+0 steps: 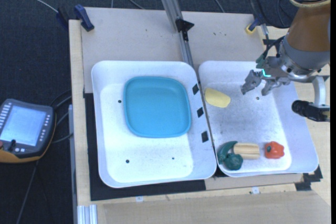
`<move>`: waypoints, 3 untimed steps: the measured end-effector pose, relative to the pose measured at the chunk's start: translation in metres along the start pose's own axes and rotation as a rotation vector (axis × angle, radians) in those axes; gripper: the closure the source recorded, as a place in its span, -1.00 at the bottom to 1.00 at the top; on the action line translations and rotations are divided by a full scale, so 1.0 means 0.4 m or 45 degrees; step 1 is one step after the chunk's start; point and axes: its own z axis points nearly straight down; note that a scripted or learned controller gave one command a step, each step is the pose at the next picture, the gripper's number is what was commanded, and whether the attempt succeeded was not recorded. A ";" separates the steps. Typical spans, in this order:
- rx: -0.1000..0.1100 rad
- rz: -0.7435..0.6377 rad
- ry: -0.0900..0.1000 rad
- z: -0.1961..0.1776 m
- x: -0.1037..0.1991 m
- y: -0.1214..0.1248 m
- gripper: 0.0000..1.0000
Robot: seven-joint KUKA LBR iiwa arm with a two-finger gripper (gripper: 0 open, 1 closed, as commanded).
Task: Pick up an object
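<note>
Risk, judged from the layout: the hand [258, 85] hangs open and holding nothing over the right bin's [239, 68] upper part, with the yellow piece [217, 97] just to its left near the dividing wall, so a descent could clip that wall or nudge the piece flat instead of closing round it. Left to right: left bin [105, 118] holds a blue tray [157, 106]; right bin holds the yellow piece up top and, along its near edge, a green item [230, 156], tan block [247, 150] and red item [273, 150].
</note>
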 end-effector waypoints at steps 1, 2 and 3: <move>0.000 0.000 0.000 0.000 0.000 0.000 -1.00; 0.006 -0.001 0.001 0.127 0.025 -0.008 -1.00; 0.005 0.000 0.001 0.233 0.032 -0.012 -1.00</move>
